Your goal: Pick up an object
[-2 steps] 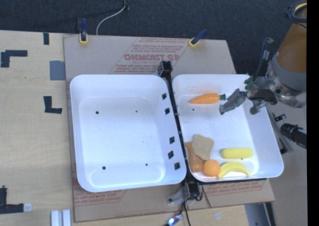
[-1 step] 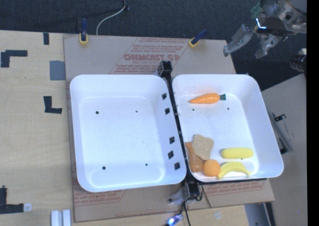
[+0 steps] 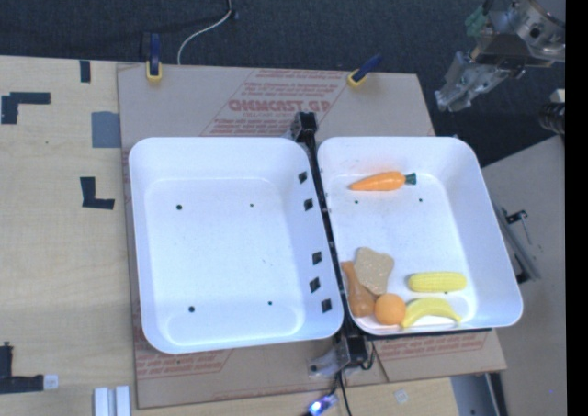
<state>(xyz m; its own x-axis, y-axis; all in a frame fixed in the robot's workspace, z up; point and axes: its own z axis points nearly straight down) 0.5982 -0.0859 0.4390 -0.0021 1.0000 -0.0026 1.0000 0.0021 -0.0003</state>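
Looking down from the fixed camera view, you get this:
Gripper: your gripper [image 3: 457, 93] hangs at the upper right, outside both bins and above the dark floor past the right bin's far corner; you cannot tell how its fingers stand.
Right bin [image 3: 459, 162]: it carries every pickable thing.
Carrot [image 3: 380, 182]: lies alone near the far wall, lengthwise left to right, with bare white floor all round it.
Near-corner cluster: a tan bread slice [image 3: 373, 268] leans on a brown sausage-like piece [image 3: 357, 294], an orange [image 3: 390, 309] touches both, and a banana [image 3: 430, 313] lies just beside the orange against the near wall.
Corn [image 3: 436, 282]: just above the banana, near the right wall.
Left bin [image 3: 147, 221]: bare floor.
Divider: black clips [image 3: 319, 263] join the two bins along the shared rims.
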